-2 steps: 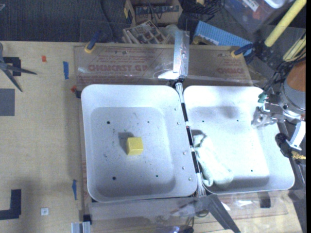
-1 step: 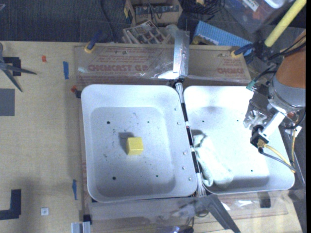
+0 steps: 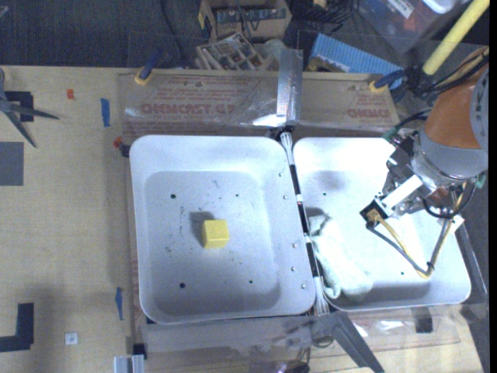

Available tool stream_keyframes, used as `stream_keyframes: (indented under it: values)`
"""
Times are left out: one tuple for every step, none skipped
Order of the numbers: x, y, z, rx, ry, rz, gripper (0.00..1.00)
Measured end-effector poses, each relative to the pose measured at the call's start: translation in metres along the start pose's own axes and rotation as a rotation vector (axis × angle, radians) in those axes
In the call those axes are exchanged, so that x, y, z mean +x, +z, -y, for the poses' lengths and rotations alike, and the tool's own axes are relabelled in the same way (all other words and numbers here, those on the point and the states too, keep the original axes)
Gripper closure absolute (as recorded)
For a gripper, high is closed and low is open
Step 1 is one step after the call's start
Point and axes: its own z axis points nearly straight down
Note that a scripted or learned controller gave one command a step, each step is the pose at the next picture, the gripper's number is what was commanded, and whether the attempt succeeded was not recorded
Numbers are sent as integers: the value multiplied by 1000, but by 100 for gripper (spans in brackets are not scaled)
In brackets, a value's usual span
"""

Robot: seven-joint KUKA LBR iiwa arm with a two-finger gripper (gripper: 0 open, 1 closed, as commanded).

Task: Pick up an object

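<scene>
Gripper hangs over one bin; whether it's open or closed, I cannot tell. The yellow block sits well apart from it, in the other bin. Looks light and stiff, so pinch two opposite flat sides.

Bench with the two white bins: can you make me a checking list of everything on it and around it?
Surface: wooden bench bearing the left bin and the right bin, side by side.
Job's things: yellow block mid left bin; white crumpled thing against the right bin's left wall.
Clutter: blue tape strip on the bench.
Grippers: tool above the right bin's right side, far from the yellow block.
Cables: dark cables behind the bench.
Surroundings: cardboard behind the bins; boxes beyond.
</scene>
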Motion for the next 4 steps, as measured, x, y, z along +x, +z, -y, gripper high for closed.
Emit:
stream_keyframes:
  values:
    - [-30, -1, 47, 2, 216, 1, 100]
    - [-50, 30, 27, 3, 364, 1, 100]
    - [-15, -30, 65, -2, 334, -1, 100]
    - [-4, -22, 75, 0, 487, 1, 100]
